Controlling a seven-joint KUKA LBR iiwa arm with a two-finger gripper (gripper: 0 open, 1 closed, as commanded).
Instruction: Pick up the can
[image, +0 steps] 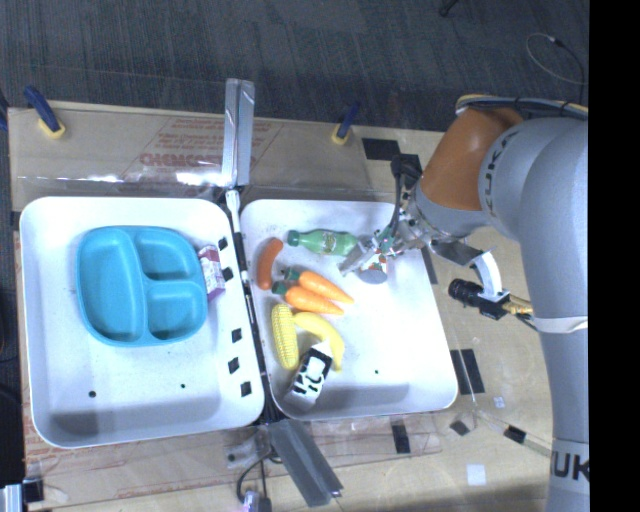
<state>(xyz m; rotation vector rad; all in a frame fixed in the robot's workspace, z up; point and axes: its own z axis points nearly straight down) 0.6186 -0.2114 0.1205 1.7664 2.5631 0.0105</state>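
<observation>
**Ana:** Where was the tool (372, 258) at that moment?

**Ben:** Low over the near bin (420, 360), close to its back edge. The grey arm (530, 200) reached in from the view's right, with its orange band (465, 150) just above the wrist.

**Ana:** Was it open or closed?

**Ben:** I could not tell. The tip was small and metallic against the white floor, and nothing in it could be made out.

**Ana:** And the can (211, 270)?

**Ben:** Well away from the tool, across the divide in the far bin (40, 330). A small piece with a purple and white label, which I took for the can, lay against the wall nearest the tool. It was touching or almost touching the blue tray (140, 285), which lay beyond it.

**Ana:** What was closest to the tool?

**Ben:** A green bottle (322, 241), lying on its side just beside the tool, on the side toward the can. The carrots (318, 290) lay near the tool too, a little toward the front of the bin.

**Ana:** Anything farther off?

**Ben:** A red sausage-shaped piece (269, 262) beyond the bottle, near the divide. The corn (284, 335) and banana (328, 335) lay side by side past the carrots. A black item (312, 375) with white markings sat at the front wall, farthest from the tool in that bin. Both bins rested on the tabletop (100, 140).
</observation>
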